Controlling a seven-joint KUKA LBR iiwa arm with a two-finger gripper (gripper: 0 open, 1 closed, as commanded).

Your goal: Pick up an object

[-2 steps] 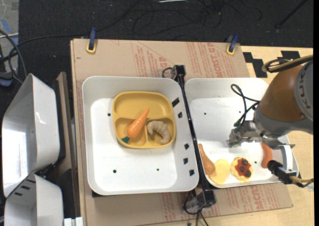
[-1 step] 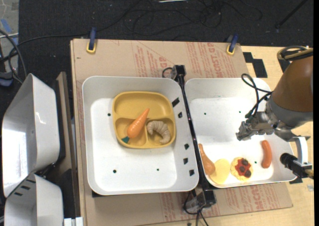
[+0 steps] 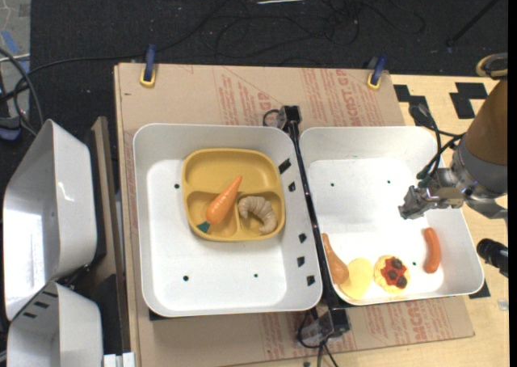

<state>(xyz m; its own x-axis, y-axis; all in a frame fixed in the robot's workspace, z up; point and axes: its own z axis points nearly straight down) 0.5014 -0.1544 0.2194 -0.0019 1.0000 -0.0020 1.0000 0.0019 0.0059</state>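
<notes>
Gripper (image 3: 414, 202), finger state impossible to tell, hangs over right bin (image 3: 363, 151); nearest item, sausage (image 3: 432, 250), lies at five o'clock, long axis twelve-to-six.

Arm (image 3: 493, 135): orange band on the upper segment, grey rounded wrist housing just below it. Black cable loops off the housing toward the gripper (image 3: 414, 202). Gripper: small boxy grey metal block with darker recesses and pale highlights; finger detail too small to resolve
</notes>
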